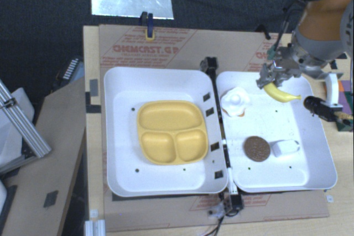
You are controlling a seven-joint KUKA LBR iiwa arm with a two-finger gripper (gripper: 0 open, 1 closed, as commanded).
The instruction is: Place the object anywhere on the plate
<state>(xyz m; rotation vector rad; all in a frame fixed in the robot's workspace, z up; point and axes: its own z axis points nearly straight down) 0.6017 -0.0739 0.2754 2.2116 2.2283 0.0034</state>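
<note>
White bins: you have two side by side; left bin point(119, 135), right bin point(315, 168).
Plate point(166, 131): yellow, three compartments, centre of left bin.
Banana point(283, 94): far edge of right bin, long axis running left-right, left tip directly under gripper point(272, 79).
Jaws: you cannot tell; wrist hides them.
Others: brown disc point(257, 148), white pieces.

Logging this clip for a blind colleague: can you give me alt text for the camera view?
The arm's tool sits at one end of a banana in the right bin, which also holds a fried egg, a brown cookie and a white cup. A yellow divided plate waits in the left bin.
</note>
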